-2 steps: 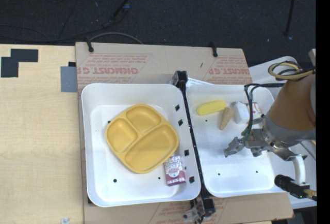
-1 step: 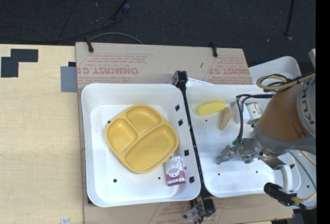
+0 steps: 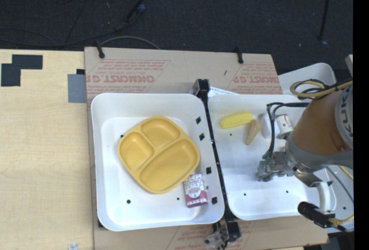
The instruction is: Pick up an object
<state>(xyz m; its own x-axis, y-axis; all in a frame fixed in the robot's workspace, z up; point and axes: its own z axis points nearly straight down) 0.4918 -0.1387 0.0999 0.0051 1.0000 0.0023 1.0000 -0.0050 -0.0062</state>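
Observation:
My gripper (image 3: 265, 174) reaches down into the right bin (image 3: 253, 208), close to its floor in the middle. A yellow corn cob (image 3: 236, 121) lies at the back of that bin. Beside it leans a tan ice-cream cone (image 3: 252, 131). Both sit well behind the gripper and apart from it. A small white and red cup-like item (image 3: 283, 124) rests further right, partly behind the arm. Nothing is visible between the gripper's tips.
The left bin (image 3: 109, 208) holds a yellow divided plate (image 3: 159, 153) and a small red-and-white packet (image 3: 195, 189) near its front right corner. A black divider (image 3: 210, 145) separates the bins. Cables (image 3: 305, 88) loop above the arm.

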